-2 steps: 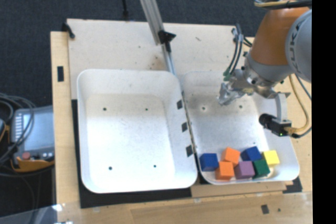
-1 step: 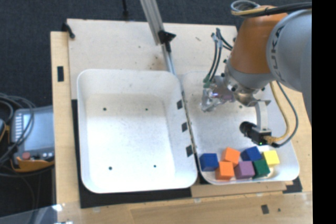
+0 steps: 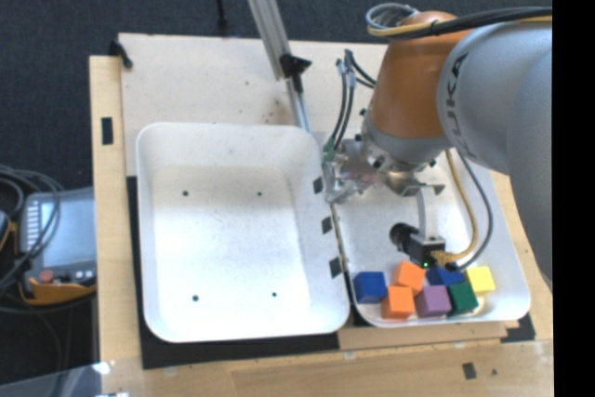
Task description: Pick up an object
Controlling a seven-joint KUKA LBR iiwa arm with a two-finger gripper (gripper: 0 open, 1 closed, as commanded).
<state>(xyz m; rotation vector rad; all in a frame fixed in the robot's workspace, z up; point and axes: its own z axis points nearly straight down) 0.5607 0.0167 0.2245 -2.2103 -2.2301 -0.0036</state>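
Orange block [image 3: 410, 274] (small, square-edged cube)

Open room on the left, a crowded corner on the right

The left bin [image 3: 232, 228] lay bare across its floor, free to reach from above. In the right bin [image 3: 507, 279], 7 blocks [image 3: 428, 288] sat packed together at the near end, touching one another and close to the rim, leaving little gap between them. The arm [image 3: 437, 98] hung over that bin's far half, its cables [image 3: 469, 218] looping down just above the blocks.
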